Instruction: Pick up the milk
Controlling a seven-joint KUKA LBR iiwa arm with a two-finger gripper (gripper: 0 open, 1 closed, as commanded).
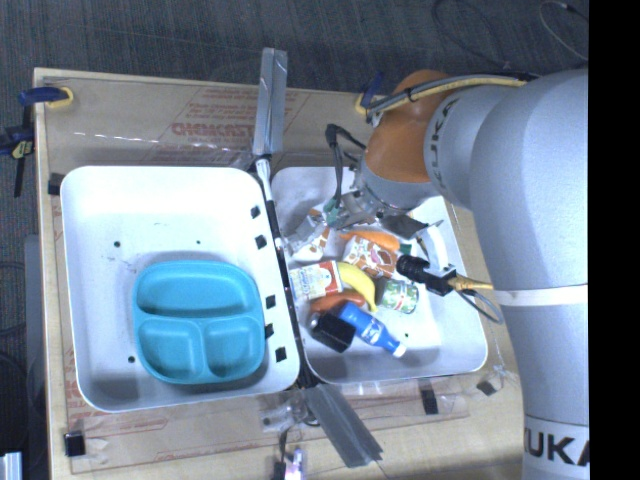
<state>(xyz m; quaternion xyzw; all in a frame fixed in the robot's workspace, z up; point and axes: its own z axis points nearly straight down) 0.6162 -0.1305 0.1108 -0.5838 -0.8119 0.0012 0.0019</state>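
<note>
Landmark: the right bin (pixel 455 353), a shallow white plastic tub with rounded corners, standing on the tabletop (pixel 120 93).
Milk: a small carton (pixel 312 280) with a red-and-white printed face lies among the pile in the right bin, close to its left wall; I take this for the milk, though the print is too small to read.
Pile around it: a curved yellow banana (pixel 358 283) touches the carton's right side; a blue bottle with a white cap (pixel 368 329) lies tilted below it; a black cylinder (pixel 331 331) sits at the bottle's left end; an orange packet (pixel 374 252) and a green-labelled can (pixel 399 296) lie toward the bin's middle.
Claw (pixel 345 211): low over the far part of the right bin, above the pile; the wrist hides it, so I cannot tell whether it is apart or together.
Arm: a smooth grey shell with a glossy orange band (pixel 400 143); it covers the right bin's far right corner.
Left bin (pixel 95 218): joined to the right bin's left wall, holding a turquoise tray (pixel 198 320) with three compartments.
</note>
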